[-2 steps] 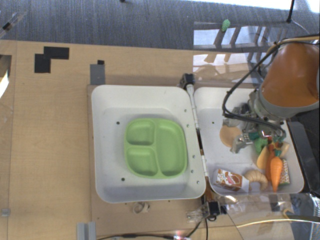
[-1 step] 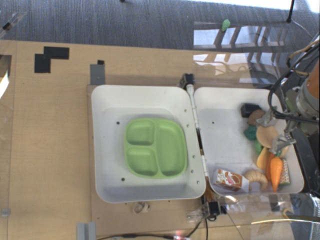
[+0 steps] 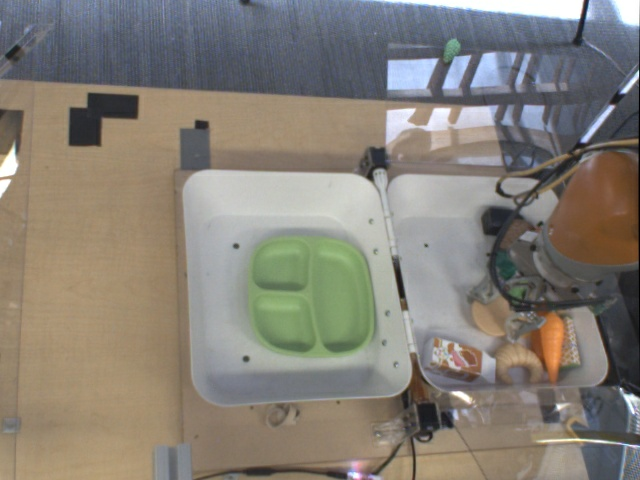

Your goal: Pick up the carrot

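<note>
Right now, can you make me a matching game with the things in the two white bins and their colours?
Things:
1. carrot
2. divided plate
3. croissant
4. small carton

Colours:
A. pale tan
B. orange
C. red-brown with white
D. light green

Pairs: 1-B, 2-D, 3-A, 4-C

Carrot (image 3: 551, 344) lies in the right bin (image 3: 440, 238), beside a croissant (image 3: 519, 362).
</note>
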`<state>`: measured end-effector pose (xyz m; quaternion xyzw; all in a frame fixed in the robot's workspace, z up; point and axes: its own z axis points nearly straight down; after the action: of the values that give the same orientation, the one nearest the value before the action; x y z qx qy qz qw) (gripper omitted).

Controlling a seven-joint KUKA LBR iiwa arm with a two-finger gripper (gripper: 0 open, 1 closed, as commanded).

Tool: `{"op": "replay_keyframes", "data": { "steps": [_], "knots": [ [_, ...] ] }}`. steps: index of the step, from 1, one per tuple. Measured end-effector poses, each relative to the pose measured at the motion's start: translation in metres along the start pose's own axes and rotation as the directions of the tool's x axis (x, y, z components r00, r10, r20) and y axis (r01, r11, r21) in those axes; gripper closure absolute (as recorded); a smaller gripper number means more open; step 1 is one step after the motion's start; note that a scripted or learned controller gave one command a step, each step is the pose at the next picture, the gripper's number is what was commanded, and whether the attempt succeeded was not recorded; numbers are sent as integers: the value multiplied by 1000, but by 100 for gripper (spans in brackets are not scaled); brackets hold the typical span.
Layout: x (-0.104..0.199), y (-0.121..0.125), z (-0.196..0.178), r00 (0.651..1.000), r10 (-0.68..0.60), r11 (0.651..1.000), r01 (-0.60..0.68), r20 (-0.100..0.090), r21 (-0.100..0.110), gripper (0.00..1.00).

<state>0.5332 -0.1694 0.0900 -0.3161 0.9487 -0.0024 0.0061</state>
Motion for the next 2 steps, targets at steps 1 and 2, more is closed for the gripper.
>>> {"op": "replay_keyframes", "data": {
  "steps": [1, 2],
  "knots": [
    [43, -18, -122, 996, -94, 995, 94, 2, 12, 100],
    [42, -14, -117, 995, -97, 995, 97, 0, 1, 0]
  ]
}}
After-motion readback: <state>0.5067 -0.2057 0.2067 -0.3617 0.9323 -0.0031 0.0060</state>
